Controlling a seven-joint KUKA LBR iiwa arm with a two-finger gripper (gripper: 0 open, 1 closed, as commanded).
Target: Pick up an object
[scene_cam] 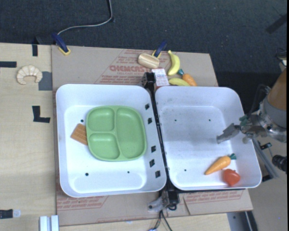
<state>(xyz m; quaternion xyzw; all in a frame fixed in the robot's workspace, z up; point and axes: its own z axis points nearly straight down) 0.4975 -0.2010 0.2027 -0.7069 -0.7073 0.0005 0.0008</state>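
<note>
While the tool (229, 133) hangs over the right bin (197, 100) with fingers spread, grasping nothing, one carrot (217, 165) and one tomato (231, 177) lie below it near that bin's front corner. One green plate (116, 133) sits in the left bin (67, 129).

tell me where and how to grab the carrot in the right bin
Grip the carrot across its thicker orange middle, coming straight down from above. It lies flat on the floor of the right bin, slanted, with its green top up and to the right, so the fingers should close across its width. The red toy lies close by its lower right, so stay toward the middle.
</note>
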